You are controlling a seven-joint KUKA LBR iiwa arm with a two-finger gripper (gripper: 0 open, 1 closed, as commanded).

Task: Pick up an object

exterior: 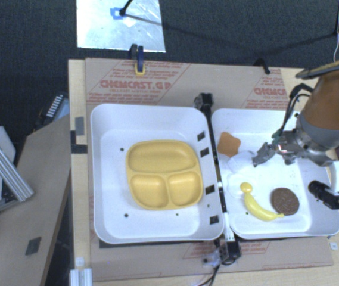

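The right bin (318, 222) holds a yellow toy banana (258, 207) near its front. A round brown patty (285, 201) lies just right of the banana. An orange-brown bread-like piece (229, 143) sits at the bin's back left, and a pale whitish piece (238, 163) lies just in front of it. My gripper (263, 155) hangs over the middle of the right bin. It is to the right of the pale piece and behind the banana. Nothing shows in its grasp.
The left bin (106, 159) holds a yellow divided plate (160, 173) in its middle. A black divider with clips (211, 159) runs between the two bins. The grey arm with its orange band (330, 103) comes in from the right, above the right bin's back corner.
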